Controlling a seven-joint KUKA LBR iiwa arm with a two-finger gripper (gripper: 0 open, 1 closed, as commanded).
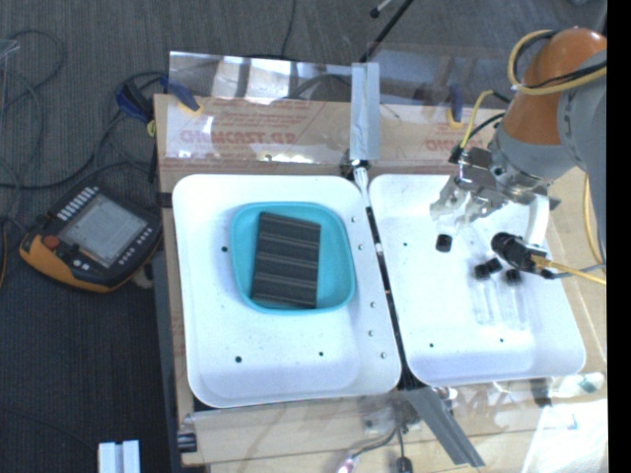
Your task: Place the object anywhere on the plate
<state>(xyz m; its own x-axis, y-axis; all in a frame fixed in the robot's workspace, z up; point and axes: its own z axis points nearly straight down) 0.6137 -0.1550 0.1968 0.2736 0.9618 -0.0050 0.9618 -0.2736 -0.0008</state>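
Nearest the lens sat the left bin (286, 368), its white rim running along the bench's front edge, and inside it the blue plate (340, 264) carried the dark ribbed object (287, 259), lying flat and squarely within the plate's raised lip. Judged from that, the placing looked done. Over the right bin (493, 348) hung the gripper (471, 205), well apart from the plate, with nothing between its fingers; whether the jaws stood wide or narrow I could not tell, since the wrist hardware and cables crowded them (the view was too coarse there).

What could spoil things from here was mostly the arm itself. Its yellow cable (577, 274) looped low near the right bin, and a sweep back across the divider could snag it or nudge the plate. A fresh grasp attempt by the program, if it misjudged the task as unfinished, could also drag the object off the lip.
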